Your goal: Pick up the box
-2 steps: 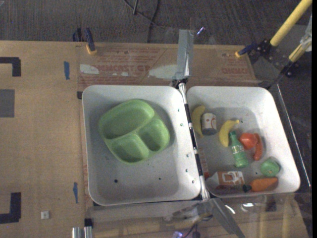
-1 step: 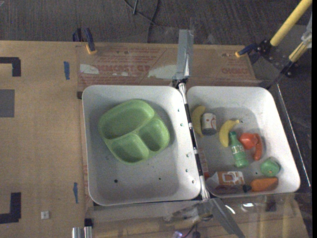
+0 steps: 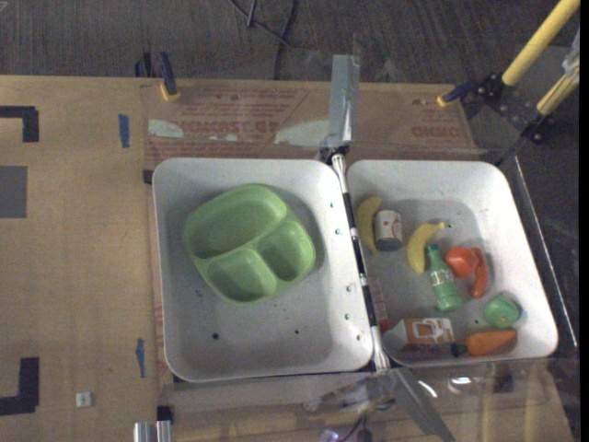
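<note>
Plywood worktop [image 3: 74, 247] under dark flooring, carrying two shallow white bins side by side, their inner walls touching.

1. Left bin [image 3: 184, 339]: one item, a green divided plate [image 3: 248, 242] with three compartments. It lies flat, towards the far half of the bin.
2. Right bin [image 3: 515, 201]: nine items counted, loosely scattered.
3. Metal bracket [image 3: 341, 99]: one, upright at the far end of the seam between the bins.
4. Yellow pole [image 3: 543, 30]: one, slanting at the far right corner, off the bins.

Contents of the right bin, in descending size:
- One box [image 3: 425, 332], brown and white, lying flat in the near left corner against the front wall.
- One green bottle [image 3: 443, 284], on its side just beyond the box, its base towards it.
- Two bananas: one [image 3: 368, 221] along the left wall, one [image 3: 421, 245] nearer the middle.
- One orange carrot [image 3: 490, 342], just beside the box on its right, along the front wall.
- Two orange-red pieces [image 3: 463, 261], close together by the bottle's neck; kind not determinable.
- One small can [image 3: 388, 229], between the two bananas.
- One green rounded piece [image 3: 502, 311], just beyond the carrot.

Obstructions: bottle and carrot crowd the box on two sides, and the bin walls close the other two. Its top face is uncovered.

Whether the hand is apart or together cannot be told.
</note>
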Tool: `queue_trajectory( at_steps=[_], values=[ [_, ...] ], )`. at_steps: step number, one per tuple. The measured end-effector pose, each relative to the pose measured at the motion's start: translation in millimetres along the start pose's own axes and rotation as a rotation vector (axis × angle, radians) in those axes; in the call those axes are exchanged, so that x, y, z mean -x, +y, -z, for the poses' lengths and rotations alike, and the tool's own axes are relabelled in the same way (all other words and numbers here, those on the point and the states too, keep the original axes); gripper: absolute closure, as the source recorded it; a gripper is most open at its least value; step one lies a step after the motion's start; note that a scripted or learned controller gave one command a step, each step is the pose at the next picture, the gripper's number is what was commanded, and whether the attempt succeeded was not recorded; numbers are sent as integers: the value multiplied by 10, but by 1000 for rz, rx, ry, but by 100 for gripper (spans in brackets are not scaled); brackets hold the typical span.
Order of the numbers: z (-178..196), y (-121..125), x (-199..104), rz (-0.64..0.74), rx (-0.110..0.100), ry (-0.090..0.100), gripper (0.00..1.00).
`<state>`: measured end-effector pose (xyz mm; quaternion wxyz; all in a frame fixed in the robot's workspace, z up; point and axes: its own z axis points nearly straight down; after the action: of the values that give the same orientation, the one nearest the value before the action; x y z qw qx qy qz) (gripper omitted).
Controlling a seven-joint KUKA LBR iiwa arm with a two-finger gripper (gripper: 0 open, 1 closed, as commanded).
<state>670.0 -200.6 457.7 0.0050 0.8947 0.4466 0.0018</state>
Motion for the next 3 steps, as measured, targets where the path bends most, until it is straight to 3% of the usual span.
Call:
queue_trajectory(
  at_steps=[1,2,3],
  values=[
    [-219,-517,-57,-181,-14,0,100],
    [-405,-421,65,-138,-14,-1,100],
    [-223,11,134,-197,-9,0,100]
  ],
)
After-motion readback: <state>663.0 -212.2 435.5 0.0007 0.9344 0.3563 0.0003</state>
